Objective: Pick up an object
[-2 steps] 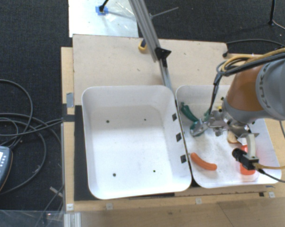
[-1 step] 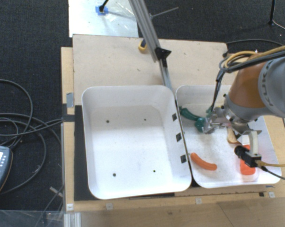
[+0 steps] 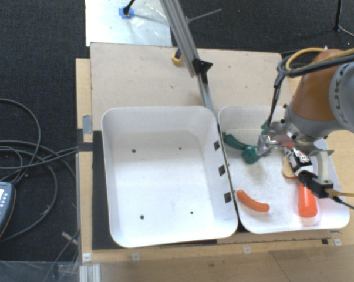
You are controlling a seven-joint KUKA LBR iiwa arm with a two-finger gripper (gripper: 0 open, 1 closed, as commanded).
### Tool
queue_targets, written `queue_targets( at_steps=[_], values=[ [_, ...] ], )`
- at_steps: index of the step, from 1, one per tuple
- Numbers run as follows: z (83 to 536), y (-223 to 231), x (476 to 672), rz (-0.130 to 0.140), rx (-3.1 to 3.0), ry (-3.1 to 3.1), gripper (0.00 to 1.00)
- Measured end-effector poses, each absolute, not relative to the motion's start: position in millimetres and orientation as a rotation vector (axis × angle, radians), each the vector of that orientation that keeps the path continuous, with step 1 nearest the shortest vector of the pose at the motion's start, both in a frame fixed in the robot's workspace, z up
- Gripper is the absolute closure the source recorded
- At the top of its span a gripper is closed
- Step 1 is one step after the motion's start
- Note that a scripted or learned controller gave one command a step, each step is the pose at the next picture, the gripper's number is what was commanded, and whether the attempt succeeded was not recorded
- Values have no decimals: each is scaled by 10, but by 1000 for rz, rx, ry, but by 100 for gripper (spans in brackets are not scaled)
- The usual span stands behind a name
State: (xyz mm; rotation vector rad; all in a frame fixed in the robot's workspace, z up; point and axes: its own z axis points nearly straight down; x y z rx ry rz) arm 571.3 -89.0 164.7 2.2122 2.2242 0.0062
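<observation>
1. White plastic forms the left bin (image 3: 165, 175), a shallow tray seen on the left half of the table (image 3: 141, 75); a few dark specks are dotted over its floor.
2. At the centre, a slanted metal pole (image 3: 185, 34) is seen crossing down toward the shared edge of the two bins.
3. Just right of that edge lies the right bin (image 3: 247, 222), where the task's things are found: a green object (image 3: 240, 147) near its upper left, an orange sausage-shaped object (image 3: 253, 202) near its front left, and an orange-red object (image 3: 306, 202) upright near its front right.
4. The end effector (image 3: 265, 148) is seen low inside the right bin, its tip touching or just beside the green object. Whether it is open, closed, or gripping anything cannot be told, since the wrist and cables cover it.
5. The grey arm with its orange band (image 3: 312, 96) is seen reaching in from the right.
6. The step in hand is judged to be the approach or grasp at the green object. A firm closure on it would be needed next, followed by a straight lift clear of the bin floor.
</observation>
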Motion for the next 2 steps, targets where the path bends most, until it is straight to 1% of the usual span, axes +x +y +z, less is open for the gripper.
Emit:
queue_targets(
  at_steps=[2],
  values=[
    [2635,-970,5579,6,2212,2223,100]
  ],
)
